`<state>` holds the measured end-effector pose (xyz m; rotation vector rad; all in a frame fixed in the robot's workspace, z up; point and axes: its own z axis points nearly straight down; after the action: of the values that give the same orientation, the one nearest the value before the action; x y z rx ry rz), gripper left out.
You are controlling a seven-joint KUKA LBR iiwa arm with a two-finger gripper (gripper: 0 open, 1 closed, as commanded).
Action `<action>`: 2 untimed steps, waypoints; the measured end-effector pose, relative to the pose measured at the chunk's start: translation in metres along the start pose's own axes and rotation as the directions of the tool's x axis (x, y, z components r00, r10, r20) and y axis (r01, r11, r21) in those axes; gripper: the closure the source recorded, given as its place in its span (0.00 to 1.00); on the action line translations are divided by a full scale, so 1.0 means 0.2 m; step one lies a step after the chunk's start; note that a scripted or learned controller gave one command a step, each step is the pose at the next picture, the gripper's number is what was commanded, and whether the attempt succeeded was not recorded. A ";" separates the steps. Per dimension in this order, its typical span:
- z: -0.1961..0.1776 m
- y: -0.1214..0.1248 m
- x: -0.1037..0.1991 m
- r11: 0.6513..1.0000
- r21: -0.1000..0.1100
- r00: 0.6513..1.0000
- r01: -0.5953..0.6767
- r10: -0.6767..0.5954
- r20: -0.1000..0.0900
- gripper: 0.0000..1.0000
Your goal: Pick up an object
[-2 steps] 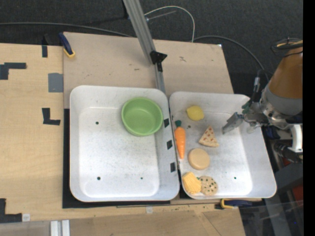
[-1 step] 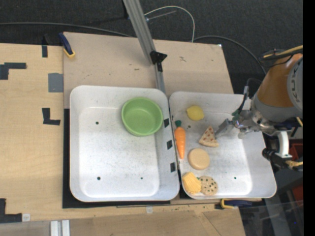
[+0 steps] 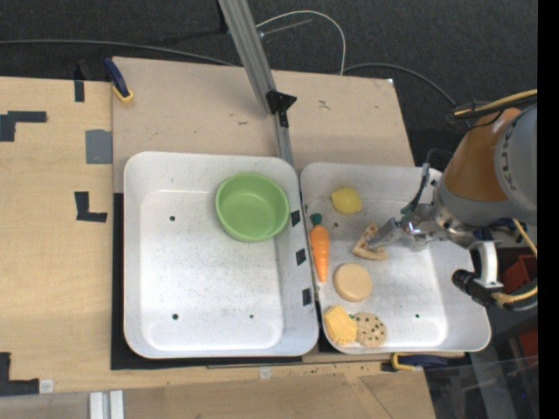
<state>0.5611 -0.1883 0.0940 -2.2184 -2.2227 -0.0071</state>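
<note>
Arm in from the right, gripper (image 3: pixel 385 230) down low in the right bin (image 3: pixel 454 326), tips right at a small tan wedge, looks like a toast or pizza piece (image 3: pixel 370 244), sitting just under and to the left of the tips. Can't tell from here if the fingers are open or closed, too small and dark against the wedge, so can't say it's held. Round bun (image 3: pixel 353 282) lies just below-left of the gripper, carrot (image 3: pixel 320 247) further left against the bin wall, lemon (image 3: pixel 347 201) up and left, corn cob (image 3: pixel 341 326) and cookie (image 3: pixel 369 328) well below, near the front edge. Green bowl (image 3: pixel 251 206) is well off to the left in the other bin (image 3: pixel 175 321). Step looks like the reach or descent onto the wedge, grasp not confirmed. Next move probably needs the fingers to settle either side of the wedge, close, then lift straight up; the piece is flat and low so a pinch could slip off, and the bun nearby could get bumped
</note>
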 end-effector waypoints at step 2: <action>-0.33 -0.03 0.02 1.000 -0.001 1.000 0.000 0.000 0.005 1.00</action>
<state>0.5559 -0.1854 0.1601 -2.2218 -2.2252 -0.0020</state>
